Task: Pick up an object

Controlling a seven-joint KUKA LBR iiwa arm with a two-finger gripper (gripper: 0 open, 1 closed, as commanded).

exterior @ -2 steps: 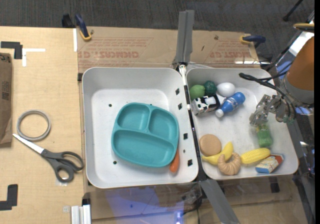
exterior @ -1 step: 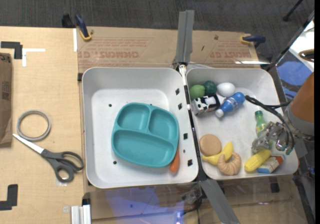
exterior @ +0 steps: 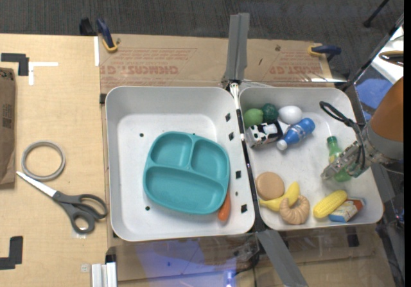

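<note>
The gripper [exterior: 345,165] hangs low at the right side of the right bin [exterior: 302,88], close to that bin's right wall, and sits right over the lower part of a green bottle [exterior: 332,145]. The bottle's cap end pokes out above the gripper. Whether the gripper is clamped on the bottle or merely around it cannot be told from this view.

The rest of the right bin is crowded. Along its top edge lie 3 round things in a row: a green ball [exterior: 253,116], a darker green ball [exterior: 269,112] and a white egg [exterior: 290,113]. Just below them a black-and-white cow toy [exterior: 264,133] touches a blue-and-white bottle [exterior: 295,133] lying on its side. Toward the front are a tan bun [exterior: 270,184], a banana [exterior: 282,199], a croissant [exterior: 295,210], a yellow corn cob [exterior: 329,203] and a small box [exterior: 347,210] — all packed near one another.

The left bin [exterior: 128,151] holds a teal divided plate [exterior: 186,173] with an orange carrot [exterior: 224,208] against its lower right rim.

On the surface [exterior: 58,99] to the left of the bins lie a tape roll [exterior: 43,146] and, just beside it, grey-handled scissors [exterior: 70,202].
</note>
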